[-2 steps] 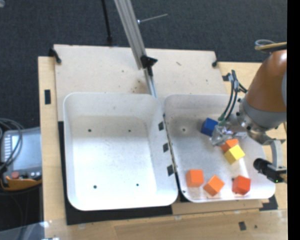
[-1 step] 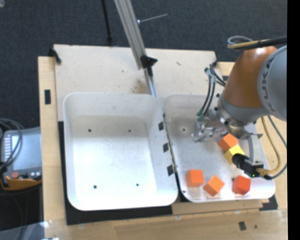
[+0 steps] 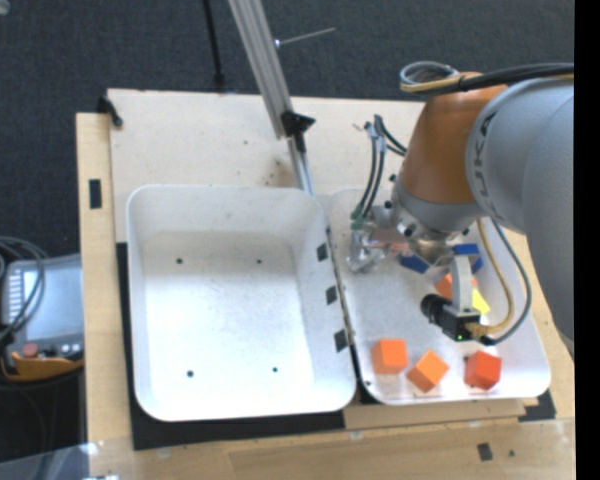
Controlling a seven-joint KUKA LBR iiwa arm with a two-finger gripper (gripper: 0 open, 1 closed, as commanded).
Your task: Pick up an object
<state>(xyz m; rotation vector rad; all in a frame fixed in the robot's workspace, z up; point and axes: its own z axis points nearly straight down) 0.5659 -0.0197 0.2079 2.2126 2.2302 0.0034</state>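
Three orange blocks lie along the front of the right bin [image 3: 380, 298]: one block [image 3: 389, 355] on the left, a second block [image 3: 429, 370] in the middle, and a redder block [image 3: 483, 369] on the right. Under the wrist I see a blue piece [image 3: 413, 264], a yellow piece [image 3: 479, 303] and part of another orange piece [image 3: 444, 286]. The gripper [image 3: 368, 253] hangs low over the back of the right bin, near its left wall. The arm's wrist hides much of it.
The left bin [image 3: 230, 298] sits beside the right one, sharing a middle wall. A slanted metal pole [image 3: 265, 58] rises from behind the bins. Cables loop around the wrist [image 3: 500, 268]. A grey device [image 3: 35, 308] sits left of the bench.
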